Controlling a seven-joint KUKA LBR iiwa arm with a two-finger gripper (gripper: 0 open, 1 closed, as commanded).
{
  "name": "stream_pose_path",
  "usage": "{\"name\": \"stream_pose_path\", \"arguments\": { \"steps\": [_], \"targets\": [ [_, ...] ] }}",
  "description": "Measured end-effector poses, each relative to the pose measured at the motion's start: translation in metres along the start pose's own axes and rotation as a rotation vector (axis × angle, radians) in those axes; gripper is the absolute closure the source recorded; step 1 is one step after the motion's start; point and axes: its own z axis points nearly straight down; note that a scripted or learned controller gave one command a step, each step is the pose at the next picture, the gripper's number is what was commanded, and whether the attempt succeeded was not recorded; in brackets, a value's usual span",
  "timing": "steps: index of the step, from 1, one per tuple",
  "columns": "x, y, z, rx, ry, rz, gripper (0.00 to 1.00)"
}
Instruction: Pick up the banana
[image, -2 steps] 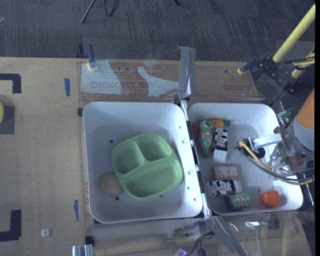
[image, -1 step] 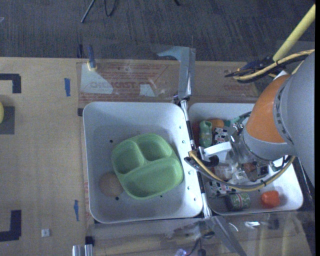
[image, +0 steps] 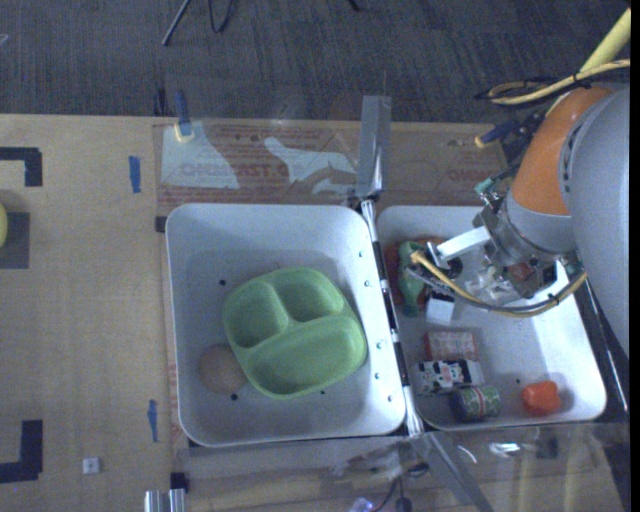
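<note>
The gripper (image: 482, 276) hangs low over the far part of the right bin (image: 590, 400), wrapped in a loop of yellow cable (image: 447, 280) and a clutter of small fittings, and from where I stand I cannot tell whether it is clenched or released, nor whether anything is caught in it. Behind it the grey arm (image: 600, 170) with its orange band (image: 545, 160) comes in from the right and covers that bin's far right corner. Just left of the gripper, against the bin's left wall, lies a red and green object (image: 408, 268) whose kind I cannot make out. Nearer, in the same bin, a small red and white packet (image: 450, 345) sits just beyond a dark little carton (image: 446, 375), with a green can (image: 480, 402) on its side just right of the carton and an orange object (image: 541, 396) further right, close to the near wall. As for the banana, I cannot tell where it lies; none of these things reads clearly as one. Across the metal strip (image: 385, 300) between the bins, the left bin (image: 200, 250) holds a green divided plate (image: 295, 335) near its middle, with a tan ball (image: 220, 368) touching the plate's near left edge. The wooden bench (image: 80, 350) around them carries bits of blue tape (image: 134, 172) and black corner marks (image: 30, 165).
</note>
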Motion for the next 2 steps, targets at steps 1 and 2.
{"name": "stream_pose_path", "arguments": {
  "steps": [1, 2],
  "targets": [
    [0.0, -0.001, 0.0, 0.0, 0.0, -0.002, 0.0],
    [0.047, 0.066, 0.055, 0.001, 0.0, 0.081, 0.0]
  ]
}}
